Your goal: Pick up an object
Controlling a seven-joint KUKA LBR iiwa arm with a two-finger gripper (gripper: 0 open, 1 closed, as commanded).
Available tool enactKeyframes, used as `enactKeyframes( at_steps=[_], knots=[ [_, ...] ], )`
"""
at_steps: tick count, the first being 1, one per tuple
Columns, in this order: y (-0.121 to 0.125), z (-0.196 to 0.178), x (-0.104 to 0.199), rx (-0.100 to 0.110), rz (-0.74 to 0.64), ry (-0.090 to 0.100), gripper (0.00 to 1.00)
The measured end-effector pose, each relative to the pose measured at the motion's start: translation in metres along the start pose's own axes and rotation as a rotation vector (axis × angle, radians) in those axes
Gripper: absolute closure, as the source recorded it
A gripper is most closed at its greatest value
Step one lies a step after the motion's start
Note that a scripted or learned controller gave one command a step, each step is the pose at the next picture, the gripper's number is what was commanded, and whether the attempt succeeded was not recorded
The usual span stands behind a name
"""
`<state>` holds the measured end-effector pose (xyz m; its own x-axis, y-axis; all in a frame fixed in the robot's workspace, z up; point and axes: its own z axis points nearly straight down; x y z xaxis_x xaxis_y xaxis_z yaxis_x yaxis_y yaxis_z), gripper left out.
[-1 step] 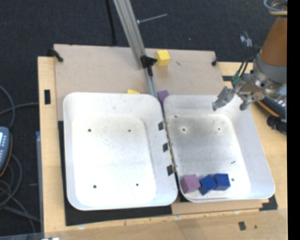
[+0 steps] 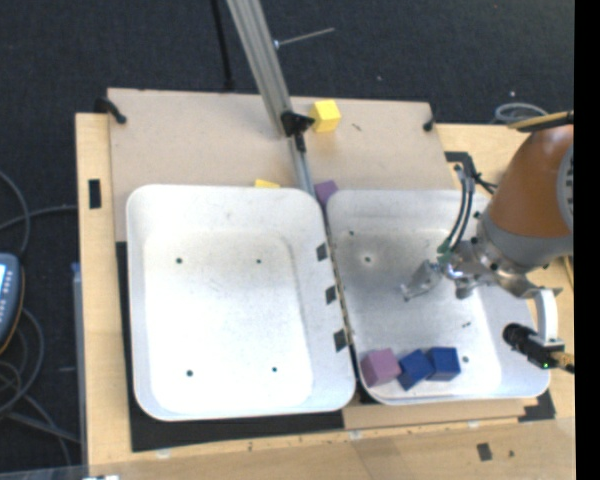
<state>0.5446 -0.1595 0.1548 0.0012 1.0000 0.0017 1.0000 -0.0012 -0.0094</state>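
In the right bin point(image 2: 380, 223), three blocks lie together near the front edge: a purple block point(image 2: 380, 365), a dark blue block point(image 2: 414, 369) and a second blue block point(image 2: 443, 361). My gripper point(image 2: 420, 284) hangs over the middle of this bin, farther back than the blocks and apart from them. Nothing shows in its grasp. The arm, with its orange band point(image 2: 538, 183), enters from the right.
The left bin point(image 2: 220, 298) sits beside the right one. On the board behind the bins lie a yellow block point(image 2: 326, 115), a small yellow piece point(image 2: 267, 183) and a purple piece point(image 2: 325, 190). A slanted metal rail point(image 2: 263, 53) rises at the back.
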Motion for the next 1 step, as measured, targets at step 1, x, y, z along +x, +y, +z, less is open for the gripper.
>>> enactKeyframes(
  at_steps=[1],
  knots=[
    [-0.0530, 0.0583, -0.0315, -0.011, 0.004, -0.002, 0.00]
  ],
)
